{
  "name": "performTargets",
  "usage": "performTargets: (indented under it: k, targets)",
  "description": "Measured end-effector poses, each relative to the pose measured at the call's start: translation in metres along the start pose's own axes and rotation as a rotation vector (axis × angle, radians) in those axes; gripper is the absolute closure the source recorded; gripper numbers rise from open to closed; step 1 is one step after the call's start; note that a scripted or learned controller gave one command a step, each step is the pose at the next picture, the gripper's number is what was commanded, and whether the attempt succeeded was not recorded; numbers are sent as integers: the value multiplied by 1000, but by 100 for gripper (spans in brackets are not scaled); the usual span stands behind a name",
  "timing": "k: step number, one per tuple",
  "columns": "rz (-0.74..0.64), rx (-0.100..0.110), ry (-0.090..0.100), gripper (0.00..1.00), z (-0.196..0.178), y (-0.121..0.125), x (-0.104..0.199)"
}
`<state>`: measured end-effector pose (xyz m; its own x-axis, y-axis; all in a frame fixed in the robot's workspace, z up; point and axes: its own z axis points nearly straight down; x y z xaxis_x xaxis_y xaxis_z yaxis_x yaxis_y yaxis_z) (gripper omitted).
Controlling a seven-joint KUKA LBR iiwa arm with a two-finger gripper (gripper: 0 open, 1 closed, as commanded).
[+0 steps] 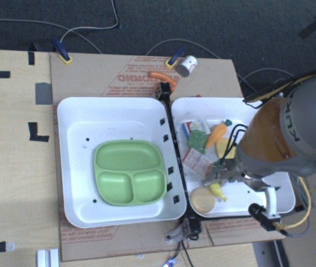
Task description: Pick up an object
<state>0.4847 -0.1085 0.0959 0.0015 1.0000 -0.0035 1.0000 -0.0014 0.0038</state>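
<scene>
The right bin holds a clutter of small objects: a green packet, an orange carrot-like piece, a pale yellow piece, a crinkled wrapper, a small yellow banana-like piece and a tan round disc. My gripper reaches down into this bin from the right, just above the banana-like piece and beside the wrapper. The grey arm with its orange band covers the bin's right half. The fingers are too dark and small to read.
The left bin holds a green three-compartment plate. Clamps and an orange tool lie on the cardboard behind the bins, with a small grey cylinder. Cables run across the dark floor at the back.
</scene>
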Motion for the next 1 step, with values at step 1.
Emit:
performTargets:
  k: [1]
  targets:
    - [-4, 5, 4, 100, -88, 11, 83]
